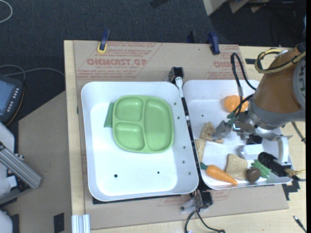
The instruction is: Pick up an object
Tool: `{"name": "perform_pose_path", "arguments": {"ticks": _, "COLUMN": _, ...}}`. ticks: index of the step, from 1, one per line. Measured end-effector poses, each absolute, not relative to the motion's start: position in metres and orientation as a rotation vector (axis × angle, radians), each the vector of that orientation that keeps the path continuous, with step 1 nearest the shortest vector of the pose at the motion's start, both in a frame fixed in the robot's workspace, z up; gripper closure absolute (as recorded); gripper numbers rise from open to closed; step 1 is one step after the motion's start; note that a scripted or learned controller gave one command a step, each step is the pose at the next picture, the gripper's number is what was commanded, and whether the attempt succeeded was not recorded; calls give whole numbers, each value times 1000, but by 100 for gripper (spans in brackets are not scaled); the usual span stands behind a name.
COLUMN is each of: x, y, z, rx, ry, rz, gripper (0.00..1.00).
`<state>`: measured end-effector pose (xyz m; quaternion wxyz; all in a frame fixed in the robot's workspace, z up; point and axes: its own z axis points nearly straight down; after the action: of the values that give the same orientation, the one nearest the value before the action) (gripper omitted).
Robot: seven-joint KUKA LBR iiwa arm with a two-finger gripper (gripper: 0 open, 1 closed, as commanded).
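gripper (222,130) over the left half of the right bin (214,93), jaw state cannot be told, just beside a cracker (208,130); carrot (219,174) at that bin's near edge, orange (232,102) toward its far edge; green tray (143,124) in left bin (97,144).
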<state>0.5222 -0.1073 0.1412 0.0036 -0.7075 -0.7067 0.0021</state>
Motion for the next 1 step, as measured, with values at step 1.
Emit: {"name": "perform_pose_path", "arguments": {"ticks": 1, "x": 521, "y": -106, "z": 88, "rx": -2218, "ry": -2217, "rz": 4, "gripper": 0}}
